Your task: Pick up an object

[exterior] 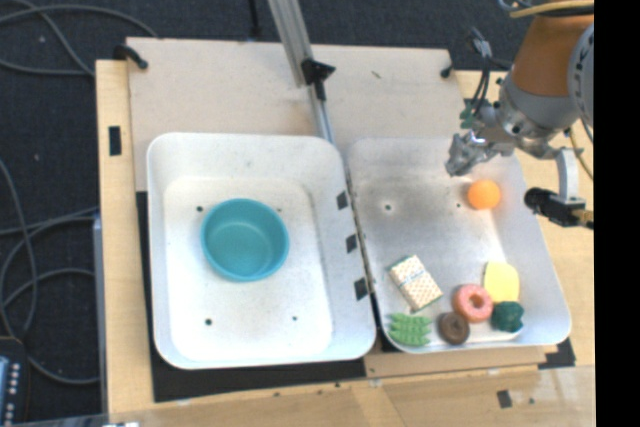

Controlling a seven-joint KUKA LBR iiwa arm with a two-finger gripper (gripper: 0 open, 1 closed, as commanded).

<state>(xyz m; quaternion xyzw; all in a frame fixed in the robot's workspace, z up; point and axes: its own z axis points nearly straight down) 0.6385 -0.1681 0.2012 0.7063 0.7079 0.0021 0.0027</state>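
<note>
My gripper (462, 159) hangs over the far part of the right bin (400, 175), just up and left of an orange ball (484, 195). Nothing shows between its fingers. Along the near edge of that bin lie a checkered beige block (415, 282), a green ridged piece (408, 327), a brown donut (454, 328), a pink donut (472, 302), a yellow piece (501, 280) and a dark green piece (508, 316). A teal bowl (245, 239) sits in the left bin (180, 315).
A slanted metal rail (290, 15) runs from the top of the view down to the gap between the bins. The bare middle of the right bin lies between the gripper and the cluster of small objects.
</note>
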